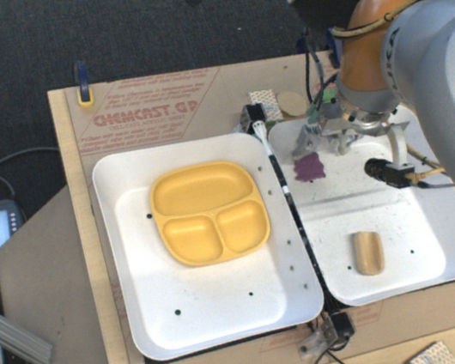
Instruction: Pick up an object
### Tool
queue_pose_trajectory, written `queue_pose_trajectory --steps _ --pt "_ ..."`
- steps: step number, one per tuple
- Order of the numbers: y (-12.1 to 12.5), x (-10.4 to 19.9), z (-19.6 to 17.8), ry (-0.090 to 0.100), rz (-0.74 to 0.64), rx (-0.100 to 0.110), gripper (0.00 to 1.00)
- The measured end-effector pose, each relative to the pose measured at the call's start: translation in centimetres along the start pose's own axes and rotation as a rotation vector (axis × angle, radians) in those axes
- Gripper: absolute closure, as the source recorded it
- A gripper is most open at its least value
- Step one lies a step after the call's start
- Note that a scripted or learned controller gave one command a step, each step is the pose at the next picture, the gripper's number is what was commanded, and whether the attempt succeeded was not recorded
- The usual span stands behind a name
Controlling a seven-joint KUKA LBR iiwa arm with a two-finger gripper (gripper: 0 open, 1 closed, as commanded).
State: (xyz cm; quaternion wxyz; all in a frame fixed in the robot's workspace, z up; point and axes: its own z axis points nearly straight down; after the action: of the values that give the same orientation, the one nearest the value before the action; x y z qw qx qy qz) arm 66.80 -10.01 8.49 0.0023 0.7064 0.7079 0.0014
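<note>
**Gripper low over the far corner of the right bin, purple piece just beside it**

The bench (154, 111) is a pale brown board with red lettering along its far edge, and it carries both bins. The arm (440, 52) comes in from the right, a broad grey body with an orange band above the wrist, and covers the far right corner of the scene.

The left bin (129, 264) is the larger-looking of the two. A yellow divided plate (209, 211) lies flat in its middle, with one long compartment on the far side and two smaller ones nearer the camera. The right bin (450, 259) touches it along a shared edge.

The gripper (329, 140) hangs over the far left part of the right bin, close to the rim. The view does not show how wide it stands or whether it has hold of anything.

A tan rounded block (367, 252) lies on the floor of the right bin toward the near side, well apart from the gripper.

The small purple object (310, 167) lies on the same bin's floor near its far left corner. It is just beside the gripper, on the side toward the left bin and slightly nearer the camera. Whether the two touch cannot be told.
</note>
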Motion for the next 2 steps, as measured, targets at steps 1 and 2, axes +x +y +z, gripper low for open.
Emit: queue_pose_trajectory --steps 1,2 --pt "-2.0 7.8 -10.6 0.002 -0.004 -0.003 0.0" --pt "-0.1 0.5 0.4 0.001 0.006 0.007 0.0"
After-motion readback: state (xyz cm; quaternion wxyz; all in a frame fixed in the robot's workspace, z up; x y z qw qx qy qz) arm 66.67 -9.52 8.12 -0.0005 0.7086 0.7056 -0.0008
